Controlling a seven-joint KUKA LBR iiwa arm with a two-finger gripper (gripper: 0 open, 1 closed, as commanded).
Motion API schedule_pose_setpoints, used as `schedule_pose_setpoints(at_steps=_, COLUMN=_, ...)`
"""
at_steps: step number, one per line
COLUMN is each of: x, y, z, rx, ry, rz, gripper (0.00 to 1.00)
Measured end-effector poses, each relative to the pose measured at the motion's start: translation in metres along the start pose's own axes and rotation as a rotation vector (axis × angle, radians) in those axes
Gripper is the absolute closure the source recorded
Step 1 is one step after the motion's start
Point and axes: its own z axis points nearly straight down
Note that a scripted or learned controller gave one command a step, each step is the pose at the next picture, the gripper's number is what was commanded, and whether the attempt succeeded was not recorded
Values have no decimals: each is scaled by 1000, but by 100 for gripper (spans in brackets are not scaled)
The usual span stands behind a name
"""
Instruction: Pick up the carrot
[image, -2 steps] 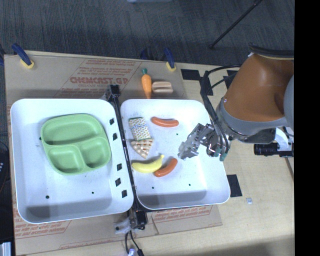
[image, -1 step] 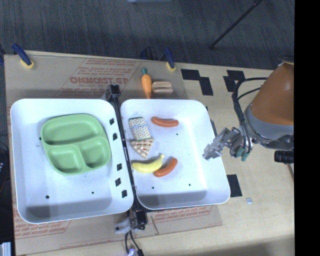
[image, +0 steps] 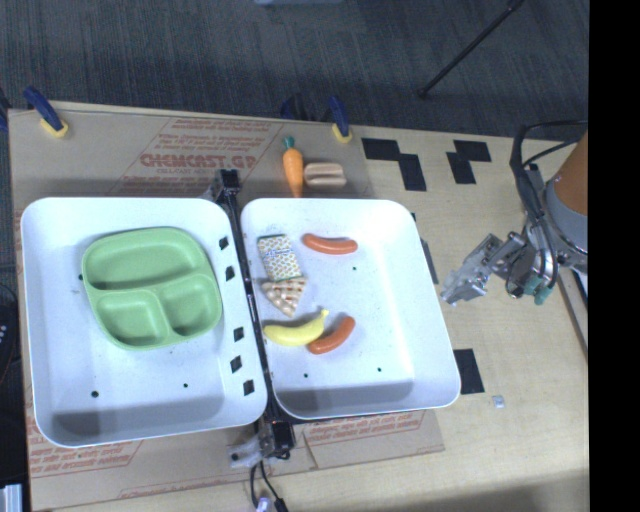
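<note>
Clearly, nothing is held yet: the grey two-finger end effector (image: 468, 283) hangs over the tabletop right of the right-hand shallow white bin (image: 425, 300), fingers seemingly parted. The small orange carrot with a green top (image: 291, 167) lies outside both bins, beyond the right bin's far rim, just beside a tan bun-shaped toy (image: 324, 176). A crossing above the bin, then a descent clear of the bun, would be advised.

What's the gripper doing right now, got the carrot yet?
Gripper: no carrot between its fingers; open or shut cannot be told. It sits right of the right bin, over the bench.
Carrot: on the bench behind the bins, beside a hot dog bun.
</note>
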Motion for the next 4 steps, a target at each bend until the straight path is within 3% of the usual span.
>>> schedule_pose_setpoints(at_steps=1, x=27, y=35, z=117, rx=2, ry=5, rz=261, gripper=100)
schedule_pose_setpoints(at_steps=2, x=-7, y=5, z=38, rx=0, ry=1, rz=132, gripper=100)
schedule_pose_setpoints(at_steps=3, x=33, y=43, z=114, rx=1, ry=5, rz=338, gripper=100)
schedule_pose_setpoints(at_steps=4, x=15, y=20, z=-1, rx=0, ry=0, rz=159, gripper=100)
